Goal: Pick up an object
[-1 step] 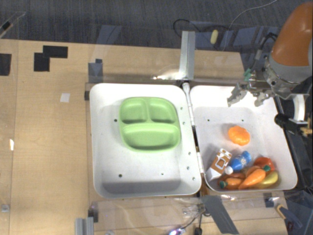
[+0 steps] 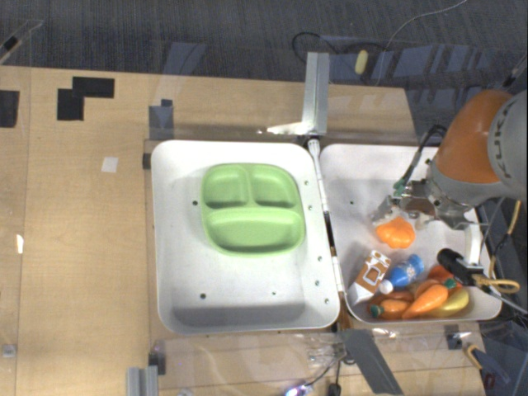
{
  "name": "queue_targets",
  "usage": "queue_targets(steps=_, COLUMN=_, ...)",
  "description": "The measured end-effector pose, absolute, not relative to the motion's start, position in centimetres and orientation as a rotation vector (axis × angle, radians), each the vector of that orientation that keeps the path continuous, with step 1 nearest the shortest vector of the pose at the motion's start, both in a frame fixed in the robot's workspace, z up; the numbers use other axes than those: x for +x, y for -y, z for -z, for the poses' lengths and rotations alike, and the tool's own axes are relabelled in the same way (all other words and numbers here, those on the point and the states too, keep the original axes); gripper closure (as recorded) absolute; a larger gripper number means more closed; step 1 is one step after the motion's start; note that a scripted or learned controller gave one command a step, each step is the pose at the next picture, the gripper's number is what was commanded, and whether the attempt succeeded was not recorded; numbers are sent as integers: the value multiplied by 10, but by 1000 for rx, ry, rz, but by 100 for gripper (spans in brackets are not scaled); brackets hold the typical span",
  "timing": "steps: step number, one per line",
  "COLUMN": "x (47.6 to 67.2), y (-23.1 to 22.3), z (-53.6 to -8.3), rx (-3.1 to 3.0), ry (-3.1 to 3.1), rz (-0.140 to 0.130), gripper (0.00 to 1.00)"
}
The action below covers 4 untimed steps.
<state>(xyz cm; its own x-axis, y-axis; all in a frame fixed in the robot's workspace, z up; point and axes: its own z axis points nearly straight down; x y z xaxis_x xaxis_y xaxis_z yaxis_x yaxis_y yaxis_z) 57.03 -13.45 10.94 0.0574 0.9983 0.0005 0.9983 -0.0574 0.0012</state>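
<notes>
My gripper [image 2: 402,208] hangs over the middle of the right bin [image 2: 355,172], at the end of the grey arm with its orange band. Just below and touching it in this view is a rounded orange object [image 2: 396,234]; whether it is gripped or lies on the bin floor I cannot tell. Toward the bin's near edge lie a small orange-and-white box [image 2: 373,271], a blue bottle [image 2: 405,271], an orange carrot-like piece [image 2: 426,300] and a yellow banana-like piece [image 2: 456,303].
The left bin [image 2: 177,287] holds a green divided plate [image 2: 250,207] at its centre. A metal post [image 2: 317,89] stands behind the wall between the two bins. The objects crowd the right bin's near right corner.
</notes>
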Motion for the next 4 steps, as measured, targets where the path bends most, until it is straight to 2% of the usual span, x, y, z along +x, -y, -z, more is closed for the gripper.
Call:
queue_targets(steps=1, x=538, y=127, z=-91, rx=2026, ry=-2381, rz=-16, gripper=0)
queue_targets(steps=2, x=540, y=126, z=-102, rx=2023, ry=-2380, rz=-22, gripper=100)
queue_targets(steps=3, x=524, y=137, z=-91, rx=2143, ry=-2282, rz=-20, gripper=100)
queue_targets(steps=4, x=583, y=61, z=-211, rx=2211, ry=-2227, rz=-5, gripper=100)
